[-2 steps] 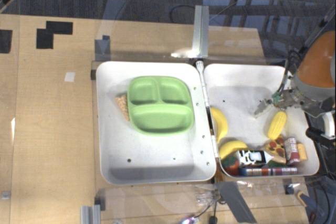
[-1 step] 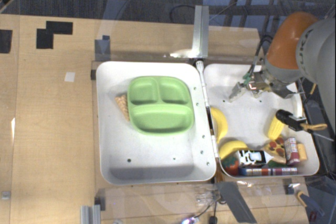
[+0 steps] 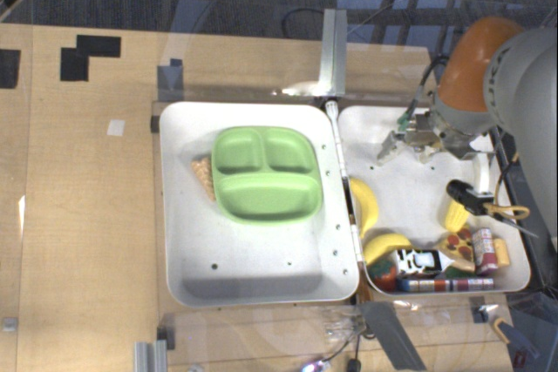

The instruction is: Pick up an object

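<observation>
Gripper [image 3: 403,144] spread, empty, over right bin [image 3: 384,122] far edge. Bananas [image 3: 373,226] crowd near-left corner; best descend straight on upper banana, clear of divider wall.

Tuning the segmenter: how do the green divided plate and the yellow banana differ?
The green plate is broad, flat and three-compartment; the banana is small, narrow and curved. The plate sits mid left bin; the banana lies in the right bin against the dividing wall, near clutter. Both look plastic, bright and single-coloured.

Green divided plate [image 3: 265,172] in left bin [image 3: 187,213]
</observation>
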Action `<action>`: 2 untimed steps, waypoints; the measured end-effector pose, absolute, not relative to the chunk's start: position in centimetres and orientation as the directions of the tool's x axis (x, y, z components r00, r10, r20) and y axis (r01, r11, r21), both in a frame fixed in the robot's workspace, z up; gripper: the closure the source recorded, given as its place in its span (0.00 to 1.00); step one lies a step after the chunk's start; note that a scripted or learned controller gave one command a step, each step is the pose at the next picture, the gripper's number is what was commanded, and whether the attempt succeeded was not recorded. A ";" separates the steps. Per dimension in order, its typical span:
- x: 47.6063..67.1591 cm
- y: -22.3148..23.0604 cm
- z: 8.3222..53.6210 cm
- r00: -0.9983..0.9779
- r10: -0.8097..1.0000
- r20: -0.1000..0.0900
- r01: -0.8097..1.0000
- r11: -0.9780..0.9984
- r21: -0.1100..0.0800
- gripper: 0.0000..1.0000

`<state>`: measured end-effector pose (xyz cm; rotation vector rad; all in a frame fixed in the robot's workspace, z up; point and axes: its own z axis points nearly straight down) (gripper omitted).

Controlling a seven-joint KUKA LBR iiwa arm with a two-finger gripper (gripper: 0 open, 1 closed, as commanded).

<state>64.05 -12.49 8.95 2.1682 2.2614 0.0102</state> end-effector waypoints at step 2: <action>55.2 -19.3 9.1 0.197 0.980 0.000 0.980 -0.197 0.015 0.00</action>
